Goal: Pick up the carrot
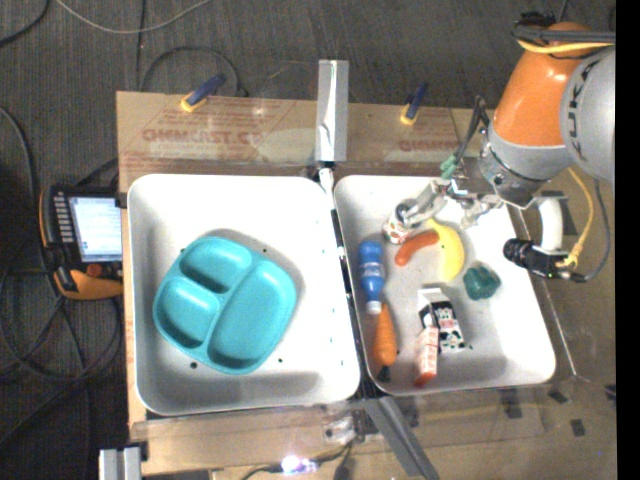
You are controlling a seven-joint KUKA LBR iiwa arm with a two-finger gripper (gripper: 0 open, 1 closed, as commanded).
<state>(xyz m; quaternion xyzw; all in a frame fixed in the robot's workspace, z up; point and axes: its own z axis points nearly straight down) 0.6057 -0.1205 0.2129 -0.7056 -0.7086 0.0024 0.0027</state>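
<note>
Camera view: carrot [385,338] down in the right bin [500,363], toward the 7 o'clock corner of it, lying roughly lengthwise, orange and tapered, pale tip pointing up toward 12. Just above that tip, nearly touching, a blue bottle [371,271] with a white cap end, stretched along the bin's left wall. At 3 o'clock from the carrot, a slim red and white packet [428,353], close alongside, with a small black and white carton [444,323] sitting against its upper end. Farther up, toward 1 o'clock, an orange-red sausage shape [414,245] resting against a yellow piece [450,251], and a dark teal lump [482,282] off at 2 o'clock near the right wall.

Pincer [408,215] up at 12 o'clock from the carrot, well apart from it, low over the top end of the right bin, right by the sausage shape. Fingers open or shut: cannot tell from this angle. Nothing visibly gripped.

Left bin [150,208] carrying a turquoise divided tray [227,303], set at a tilt near its middle. Counter [200,133] brown along the 12 o'clock edge, with blue and yellow clamps [201,91] on it.
</note>
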